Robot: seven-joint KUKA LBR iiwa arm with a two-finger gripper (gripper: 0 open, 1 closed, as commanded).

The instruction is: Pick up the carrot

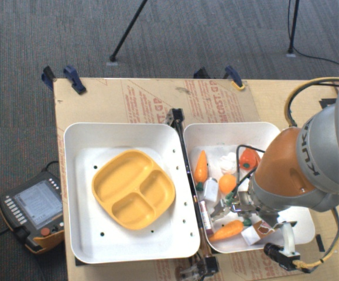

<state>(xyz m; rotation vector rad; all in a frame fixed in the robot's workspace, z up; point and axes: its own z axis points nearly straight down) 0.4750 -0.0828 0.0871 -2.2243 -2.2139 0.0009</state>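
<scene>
Low over the right bin [274,130], the claw [238,206] hangs among the clutter, mostly hidden under the arm's orange band [280,171] and grey wrist; whether it is released or clenched I cannot tell, and nothing can be seen held in it.

Just below and slightly left of the claw lies a carrot [228,230], tilted across the bin's near corner with its thicker end up toward the arm. A second carrot-like orange piece [201,166] stands lengthwise near the bin's left wall, with a green tip at its lower end. Between them sits a small round orange fruit [227,184], and a red-orange item [249,157] peeks out beside the wrist. White packets and other small objects crowd the middle of the bin.

My judgement is that the step in hand is the approach or the descent to grasp: the claw is close to the lower carrot but not visibly around it. The next move likely calls for centring over that carrot, turning to straddle its narrow width, and closing without catching the neighbouring packets.

Further out, the left bin [75,157] holds a yellow divided plate [133,188], and both bins rest on the desk [134,98].
</scene>
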